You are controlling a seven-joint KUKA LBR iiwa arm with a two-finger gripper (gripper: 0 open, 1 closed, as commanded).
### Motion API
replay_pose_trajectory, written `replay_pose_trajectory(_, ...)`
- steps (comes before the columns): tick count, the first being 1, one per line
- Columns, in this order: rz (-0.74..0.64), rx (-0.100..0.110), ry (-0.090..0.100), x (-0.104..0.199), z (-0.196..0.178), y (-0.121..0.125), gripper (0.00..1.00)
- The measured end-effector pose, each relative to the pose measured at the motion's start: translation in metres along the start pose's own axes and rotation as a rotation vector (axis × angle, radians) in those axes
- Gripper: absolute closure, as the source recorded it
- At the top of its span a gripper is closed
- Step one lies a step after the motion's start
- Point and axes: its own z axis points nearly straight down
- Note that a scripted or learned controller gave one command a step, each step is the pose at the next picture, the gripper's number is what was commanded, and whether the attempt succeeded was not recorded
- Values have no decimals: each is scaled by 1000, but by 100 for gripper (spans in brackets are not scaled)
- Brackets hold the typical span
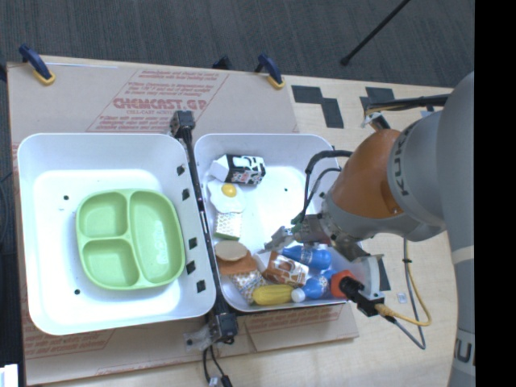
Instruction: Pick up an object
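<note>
Reaching stage: we log the gripper (284, 236) low in the right bin (274, 145), near-edge clutter; finger state indeterminate; next, secure one item.

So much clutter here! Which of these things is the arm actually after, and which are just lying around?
Part of the job:
gripper, low in the right bin
toy fried egg
black-and-white carton
blue bottle
yellow corn
snack packet

Just lying about:
green divided plate in the left bin
blue clamps
</note>
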Motion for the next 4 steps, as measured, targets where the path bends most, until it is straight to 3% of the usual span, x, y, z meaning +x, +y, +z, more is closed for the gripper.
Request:
replay_pose_trajectory(1, -5, 0, 0, 0, -10, 1, 100)
replay_pose_trajectory(2, -5, 0, -1, 0, -10, 1, 0)
replay_pose_trajectory(3, -2, -8, -3, -7, -1, -21, 0)
replay_pose_trajectory(4, -1, -1, 0, 8, -1, 19, 0)
